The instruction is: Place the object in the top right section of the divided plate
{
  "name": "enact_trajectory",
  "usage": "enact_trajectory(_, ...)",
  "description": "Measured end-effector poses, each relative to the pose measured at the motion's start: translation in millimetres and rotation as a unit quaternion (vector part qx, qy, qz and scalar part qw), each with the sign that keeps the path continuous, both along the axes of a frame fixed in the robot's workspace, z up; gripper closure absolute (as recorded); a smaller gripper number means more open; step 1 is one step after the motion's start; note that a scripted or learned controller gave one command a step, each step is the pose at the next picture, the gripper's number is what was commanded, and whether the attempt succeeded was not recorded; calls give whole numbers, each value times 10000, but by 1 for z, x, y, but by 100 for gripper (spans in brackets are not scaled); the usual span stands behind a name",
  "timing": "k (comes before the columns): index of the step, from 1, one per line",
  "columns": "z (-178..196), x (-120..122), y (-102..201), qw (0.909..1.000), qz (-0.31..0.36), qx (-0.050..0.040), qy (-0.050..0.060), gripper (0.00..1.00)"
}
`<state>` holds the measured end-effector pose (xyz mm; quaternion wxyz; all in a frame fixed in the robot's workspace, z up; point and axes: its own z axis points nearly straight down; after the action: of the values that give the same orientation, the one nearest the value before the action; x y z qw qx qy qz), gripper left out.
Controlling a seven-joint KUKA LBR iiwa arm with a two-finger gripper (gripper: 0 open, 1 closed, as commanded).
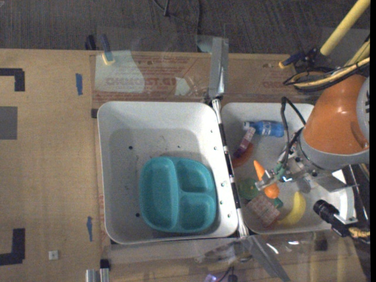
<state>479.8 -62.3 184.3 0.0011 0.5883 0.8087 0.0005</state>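
Currently at the pick step: hand [275, 178] hovers in the right bin [258, 111], finger state unclear. Carrot [263, 176] lies at its 9 o'clock. Next: secure it, carry to the teal plate [176, 195], 2 o'clock section.

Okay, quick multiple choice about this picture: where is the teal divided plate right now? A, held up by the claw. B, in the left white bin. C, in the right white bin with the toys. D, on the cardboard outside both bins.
B: the teal divided plate lies flat on the floor of the left bin, while the claw is over the right bin among the toys.
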Motion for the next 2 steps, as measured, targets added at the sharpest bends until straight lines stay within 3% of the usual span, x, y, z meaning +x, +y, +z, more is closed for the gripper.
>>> enact_trajectory(1,0,0,73,9885,1514,4,15,100)
enact_trajectory(2,0,0,72,9885,1511,4,14,0)
